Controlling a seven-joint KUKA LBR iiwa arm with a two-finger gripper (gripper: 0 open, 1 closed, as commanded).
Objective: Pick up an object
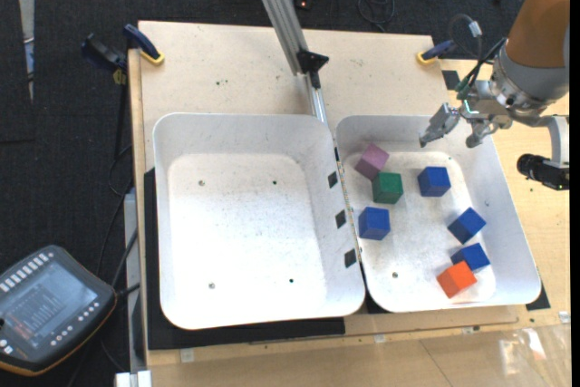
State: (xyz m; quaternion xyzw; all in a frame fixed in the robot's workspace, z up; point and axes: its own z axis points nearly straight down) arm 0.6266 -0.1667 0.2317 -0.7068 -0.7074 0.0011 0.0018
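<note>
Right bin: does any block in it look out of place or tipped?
One does: the pink block leans tilted against the green block in the right bin. The orange block touches a blue block.

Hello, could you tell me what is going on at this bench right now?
A grey and orange arm reaches in from the right, its pincer open over the far edge of the right bin, holding nothing. That bin holds six blocks: a pink block, a green block, four blue ones and an orange block. Nothing has been picked up yet.
</note>
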